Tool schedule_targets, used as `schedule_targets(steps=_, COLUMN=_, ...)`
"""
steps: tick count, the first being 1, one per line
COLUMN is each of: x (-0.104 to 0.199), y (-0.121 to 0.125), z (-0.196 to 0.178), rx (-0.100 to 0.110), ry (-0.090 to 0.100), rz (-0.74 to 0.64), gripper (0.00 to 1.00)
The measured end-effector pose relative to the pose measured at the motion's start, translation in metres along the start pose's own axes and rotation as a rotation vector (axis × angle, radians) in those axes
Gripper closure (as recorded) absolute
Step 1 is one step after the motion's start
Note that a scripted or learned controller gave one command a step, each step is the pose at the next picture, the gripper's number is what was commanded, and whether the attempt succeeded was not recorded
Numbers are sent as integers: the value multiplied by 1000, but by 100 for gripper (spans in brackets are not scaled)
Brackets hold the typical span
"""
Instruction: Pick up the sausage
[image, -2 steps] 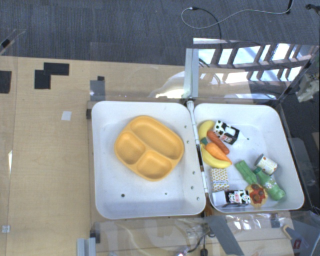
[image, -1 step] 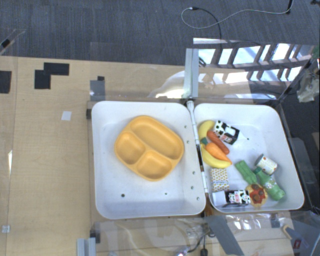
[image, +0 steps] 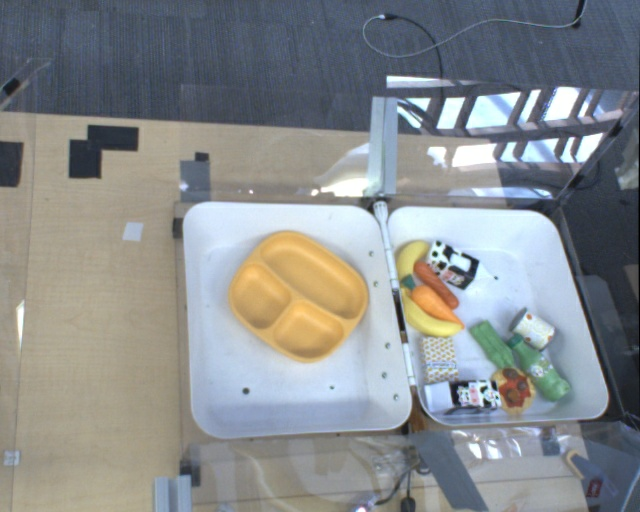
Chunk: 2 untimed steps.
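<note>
A reddish-orange sausage (image: 441, 284) lies in the right bin (image: 520, 232), near that bin's left wall. It rests slantwise across a yellow banana (image: 424, 313), close against an orange carrot-like piece (image: 430, 299). A black-and-white cow-patterned carton (image: 454, 266) touches its upper end.
The left bin (image: 220, 390) holds a yellow divided plate (image: 298, 295). Also in the right bin are a green cucumber (image: 492, 343), a green bottle (image: 546, 378), a small can (image: 533, 328), a waffle piece (image: 439, 352), a second cow-patterned box (image: 473, 395) and a red-orange toy (image: 513, 388).
</note>
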<state>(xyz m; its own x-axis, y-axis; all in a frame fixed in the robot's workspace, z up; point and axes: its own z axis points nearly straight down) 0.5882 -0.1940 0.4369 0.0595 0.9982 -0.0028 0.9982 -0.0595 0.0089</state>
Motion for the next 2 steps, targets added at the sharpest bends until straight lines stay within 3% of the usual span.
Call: schedule_targets(steps=2, x=3, y=3, z=-25, rx=-15, ry=-5, rz=-15, gripper=100)
